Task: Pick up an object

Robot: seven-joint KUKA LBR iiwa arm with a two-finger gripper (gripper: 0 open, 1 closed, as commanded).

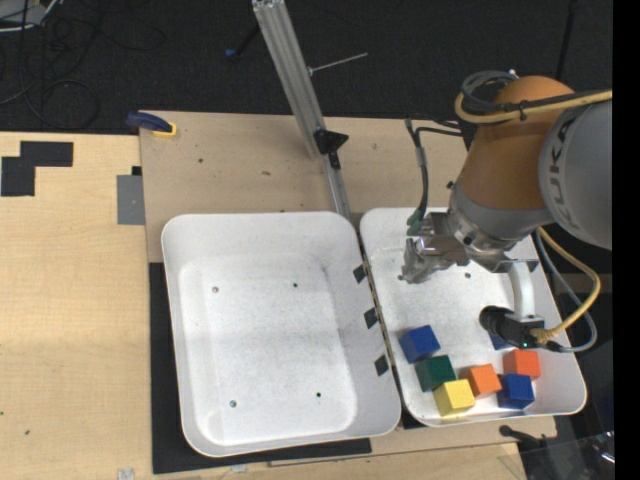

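The jaws are hanging over the upper left part of the right bin (560, 400), low above its bare white floor. The wrist is hiding them from above, so I cannot tell whether they are spread or pressed together. Nothing is showing between them.

The things to pick are sitting well apart from the jaws, towards the lower right of the frame, bunched in the bin's near corner. There is a blue cube (420, 342) nearest the jaws, then a green cube (435, 371) and a yellow cube (454, 396) touching in a row. An orange cube (484, 378), a second blue cube (517, 391) and a red cube (523, 363) are lying beside them against the rim.

Several things are looking risky. If the jaws go straight down from here, they are likely to be closing on empty floor. The cubes are packed so tightly that the jaws may be landing on top of a neighbour, or shoving the cluster instead of straddling one cube. Those against the rim are leaving little room on the wall side. The black cable end (502, 324) and white tube (522, 290) trailing from the arm (515, 148) are hanging just above the cubes and could be dragging across them.

The left bin (190, 238) is lying beside the right one on the desk (70, 298).

For writing, large dark letters are running down the arm's grey link at the right of the frame. They are cropped and I cannot read them in full.
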